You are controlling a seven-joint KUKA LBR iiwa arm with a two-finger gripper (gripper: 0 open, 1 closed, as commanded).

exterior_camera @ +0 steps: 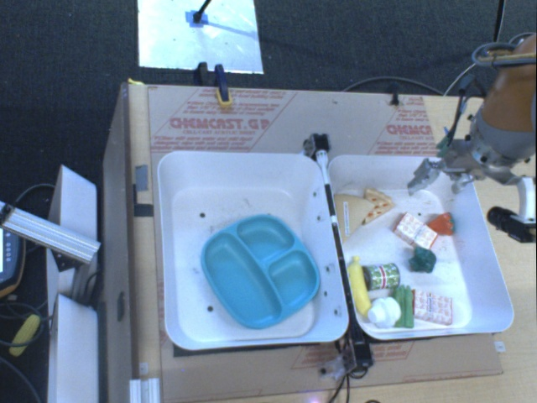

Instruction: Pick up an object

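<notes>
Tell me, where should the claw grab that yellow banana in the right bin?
Probably across the middle of the banana, coming straight down. It lies flat and narrow along the bin's left wall, the can close on its right, so the fingers need to straddle its width.

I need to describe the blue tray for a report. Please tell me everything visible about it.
The blue tray is a light blue plate that looks like plastic, with rounded corners and three compartments: one long and two smaller. It lies flat, turned at an angle, on the floor of the left bin, towards its near right part. Nothing lies in it. The gripper is over the other bin.
</notes>
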